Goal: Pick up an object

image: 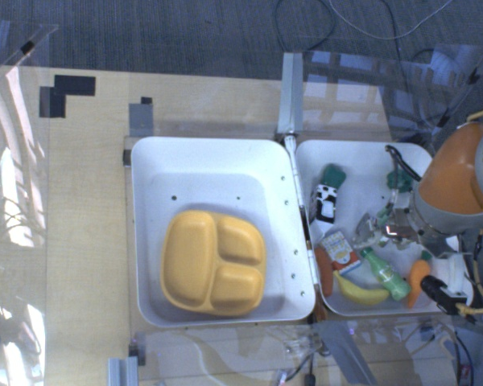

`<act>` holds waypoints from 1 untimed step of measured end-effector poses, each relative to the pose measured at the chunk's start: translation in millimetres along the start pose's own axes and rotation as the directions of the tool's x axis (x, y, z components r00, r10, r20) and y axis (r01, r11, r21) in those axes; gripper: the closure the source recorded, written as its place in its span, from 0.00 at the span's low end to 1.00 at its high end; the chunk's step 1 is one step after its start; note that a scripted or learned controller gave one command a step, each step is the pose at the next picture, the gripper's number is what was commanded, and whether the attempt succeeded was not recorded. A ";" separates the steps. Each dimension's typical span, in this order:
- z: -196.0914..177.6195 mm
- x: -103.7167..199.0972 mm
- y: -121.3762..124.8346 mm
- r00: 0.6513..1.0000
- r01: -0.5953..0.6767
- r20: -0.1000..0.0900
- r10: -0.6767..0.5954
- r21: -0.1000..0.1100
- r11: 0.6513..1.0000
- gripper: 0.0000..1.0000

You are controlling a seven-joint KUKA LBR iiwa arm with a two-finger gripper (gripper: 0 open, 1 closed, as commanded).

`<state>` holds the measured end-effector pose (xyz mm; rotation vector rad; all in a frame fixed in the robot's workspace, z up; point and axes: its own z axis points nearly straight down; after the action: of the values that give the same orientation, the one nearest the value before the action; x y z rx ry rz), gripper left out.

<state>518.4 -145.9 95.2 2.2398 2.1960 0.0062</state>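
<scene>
My gripper [376,228] hangs low over the middle of the right bin [362,155], under the orange band of the arm [459,179]. Just below it lies a green bottle [385,273], with a yellow banana [361,290] at the bin's front edge. A small printed packet [338,244] lies to the gripper's left. A black-and-white toy [326,202] and a dark green item [332,174] sit further back along the bin's left wall. Two orange carrots lie in front, one on the left [324,270] and one on the right [419,279]. Nothing shows held in the gripper.
The left bin [193,163] holds a yellow divided plate [213,260] in its front half. A metal divider [291,95] runs between the bins at the back. Cables [362,14] trail across the floor behind.
</scene>
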 end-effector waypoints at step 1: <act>-69.1 -17.8 18.1 0.959 0.283 0.001 -0.283 -0.001 0.959 0.00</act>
<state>535.7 -164.0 164.5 1.9015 2.4923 0.0052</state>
